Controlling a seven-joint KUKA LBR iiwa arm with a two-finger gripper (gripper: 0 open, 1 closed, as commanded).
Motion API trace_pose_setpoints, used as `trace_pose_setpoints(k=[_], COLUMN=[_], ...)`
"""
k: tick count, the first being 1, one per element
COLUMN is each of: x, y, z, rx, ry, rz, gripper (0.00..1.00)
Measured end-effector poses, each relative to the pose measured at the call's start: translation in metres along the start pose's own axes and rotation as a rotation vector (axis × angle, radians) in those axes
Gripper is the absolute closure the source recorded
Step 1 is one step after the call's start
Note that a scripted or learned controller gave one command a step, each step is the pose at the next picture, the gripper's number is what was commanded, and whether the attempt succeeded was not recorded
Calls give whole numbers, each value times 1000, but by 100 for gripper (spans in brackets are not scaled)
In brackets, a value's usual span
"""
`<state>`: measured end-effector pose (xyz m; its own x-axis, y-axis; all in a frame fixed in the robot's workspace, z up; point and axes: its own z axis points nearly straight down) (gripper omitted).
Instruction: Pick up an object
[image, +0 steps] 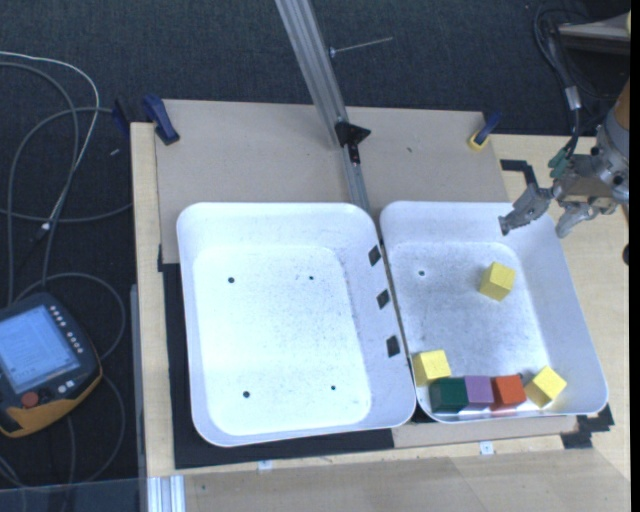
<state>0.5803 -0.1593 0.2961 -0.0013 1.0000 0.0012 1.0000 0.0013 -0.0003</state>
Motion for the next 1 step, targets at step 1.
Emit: trace_pose_setpoints(k=[1], x=[-29], y=[-38], z=[-11], rx=[1], ry=[0], rz=[4], gripper=[0])
